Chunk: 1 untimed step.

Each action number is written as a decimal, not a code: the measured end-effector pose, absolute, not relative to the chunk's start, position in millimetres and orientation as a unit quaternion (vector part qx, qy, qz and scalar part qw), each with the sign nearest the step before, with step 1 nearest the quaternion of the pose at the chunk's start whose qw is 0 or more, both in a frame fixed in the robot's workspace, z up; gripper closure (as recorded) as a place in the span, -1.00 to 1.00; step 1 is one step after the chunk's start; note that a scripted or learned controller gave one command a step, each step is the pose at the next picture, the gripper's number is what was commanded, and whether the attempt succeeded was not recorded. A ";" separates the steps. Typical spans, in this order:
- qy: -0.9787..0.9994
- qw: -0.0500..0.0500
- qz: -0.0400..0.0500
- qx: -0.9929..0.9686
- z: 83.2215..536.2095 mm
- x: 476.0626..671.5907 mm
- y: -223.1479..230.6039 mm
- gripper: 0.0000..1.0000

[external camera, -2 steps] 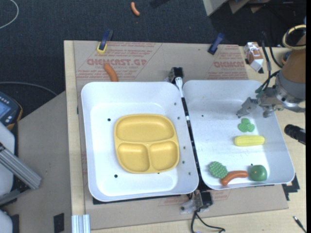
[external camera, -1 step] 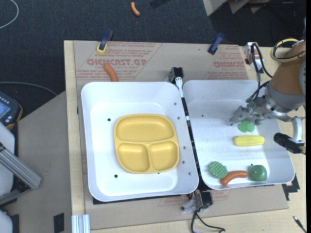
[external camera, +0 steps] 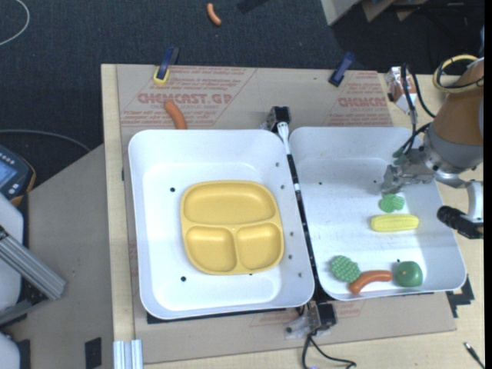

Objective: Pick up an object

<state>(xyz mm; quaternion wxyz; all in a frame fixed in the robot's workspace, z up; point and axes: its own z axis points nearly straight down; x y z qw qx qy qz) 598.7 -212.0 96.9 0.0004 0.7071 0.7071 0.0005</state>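
We are hovering our claw [external camera: 393, 181] over the right-hand white bin [external camera: 338, 152], just above the small green toy vegetable [external camera: 392, 203], and we cannot tell from this slanted view how its tips are set, since the metal parts blur together against the bin floor. Nothing is showing between them, so we are treating the pick as not yet made. We are judging the green piece to be the likely target because the claw is hanging almost directly over it; it is lying roughly round, with no clear long axis. Just below it, the yellow toy corn [external camera: 395, 223] is lying flat with its long axis running left to right across the bin, its paler end pointing right. Further below the corn, toward the bin's near rim, a bumpy green toy [external camera: 345, 267], an orange toy sausage [external camera: 369, 280] and a round green toy [external camera: 408, 274] are crowding together, the sausage touching its neighbours, which is probably why we are working the looser pair above them. To the left of that bin, the yellow divided plate [external camera: 231, 227] is sitting in the left-hand white bin [external camera: 146, 206], and an orange carrot-like toy [external camera: 176, 114] is lying on the tabletop [external camera: 231, 91] beyond it.
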 end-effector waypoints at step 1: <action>0.707 0.004 0.002 0.707 160.9 601.9 -217.3 1.00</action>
